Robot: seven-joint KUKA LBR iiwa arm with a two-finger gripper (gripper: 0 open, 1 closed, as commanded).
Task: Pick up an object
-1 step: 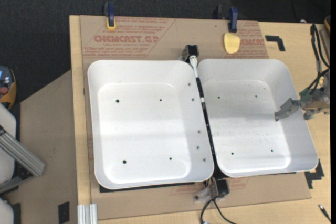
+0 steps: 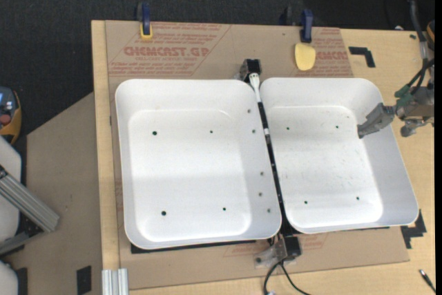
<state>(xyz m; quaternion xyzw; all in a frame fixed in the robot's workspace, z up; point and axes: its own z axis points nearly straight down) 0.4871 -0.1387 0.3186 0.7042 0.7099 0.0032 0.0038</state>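
Pincer (image 2: pixel 366 125) over right bin (image 2: pixel 345 211) far-right rim; nothing between it

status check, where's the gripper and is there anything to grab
Gripper at right bin's right rim, nothing seen between fingers. Only a yellow object sits on the board beyond the bins. Nothing blocking.

The bench (image 2: pixel 173 45) bears two white bins (image 2: pixel 190 162) side by side, touching.

Position: the camera is high above the bench (image 2: pixel 207 45), fixed.
Direction: it looks down at a slant.
Distance: far enough that the bench shows both white bins (image 2: pixel 197 162).
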